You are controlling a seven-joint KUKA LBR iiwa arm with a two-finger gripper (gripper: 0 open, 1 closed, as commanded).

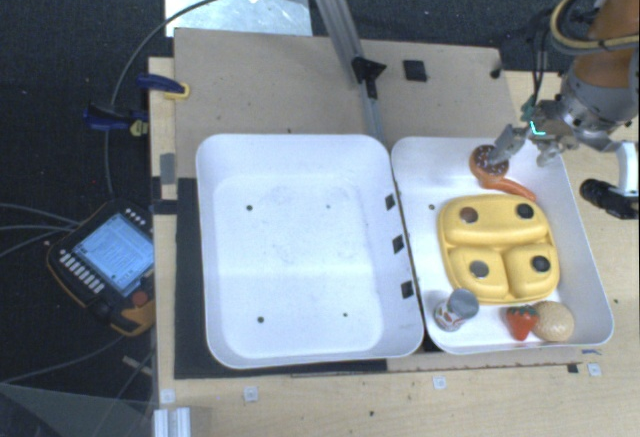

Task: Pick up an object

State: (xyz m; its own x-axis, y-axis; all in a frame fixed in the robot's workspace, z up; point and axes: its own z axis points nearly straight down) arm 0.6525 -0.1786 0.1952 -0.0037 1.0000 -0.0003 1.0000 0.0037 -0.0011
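Observation:
My gripper (pixel 527 145) hangs over the far edge of the right bin (pixel 590 255), open, with nothing between its fingers. Its left finger (pixel 507 140) is just above a small brown ring-shaped object (pixel 487 162), and I cannot tell whether they touch. An orange curved piece (pixel 513 188) lies beside the ring. A large yellow moulded object with four hollows (pixel 497 247) fills the bin's middle. Along the near edge lie a grey-blue object (pixel 455 308), a red object (pixel 520 322) and a beige ball (pixel 553 321).
The left bin (pixel 295 245) sits beside the right one, joined by black clips (pixel 397 243). A metal pole (pixel 335 5) slants over the bench's far side. A teach pendant (pixel 105 260) lies off the bench at the left.

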